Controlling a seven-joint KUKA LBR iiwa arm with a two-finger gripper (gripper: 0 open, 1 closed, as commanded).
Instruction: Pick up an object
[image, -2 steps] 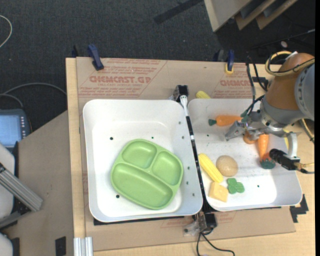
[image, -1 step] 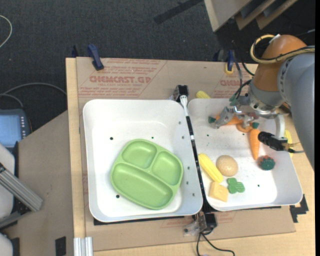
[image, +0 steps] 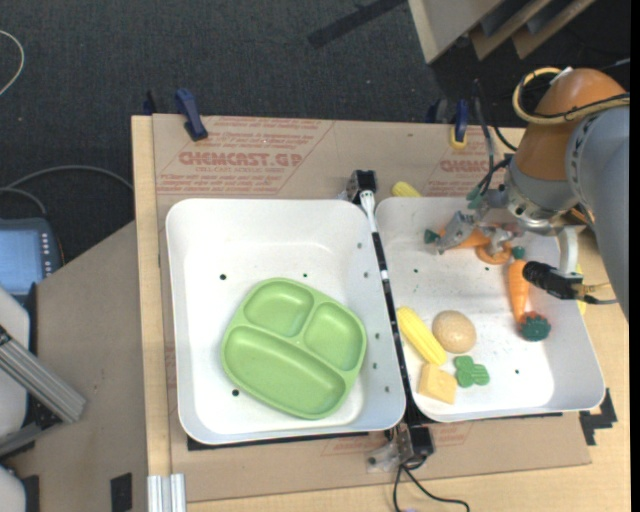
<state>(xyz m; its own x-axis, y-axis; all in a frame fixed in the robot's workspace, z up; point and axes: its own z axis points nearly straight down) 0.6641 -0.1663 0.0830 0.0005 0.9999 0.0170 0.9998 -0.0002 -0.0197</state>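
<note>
Hidden, cropped and unresolved parts at the right bin.

We see the arm (image: 590, 140) cut off by the picture's right edge, so only its wrist end is on view; the gripper (image: 452, 232), near the far rim of the right bin (image: 560, 395), is too small and cluttered for us to tell how its fingers stand. An orange disc (image: 493, 250) lies partly hidden under the wrist hardware, and the yellow piece (image: 406, 189) at the bin's far left corner is half covered by the rim.

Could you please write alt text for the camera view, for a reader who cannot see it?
A grey robot arm lowers its gripper into the right white bin, which holds toy corn, a carrot and other play food. The left bin holds a green divided plate.
</note>
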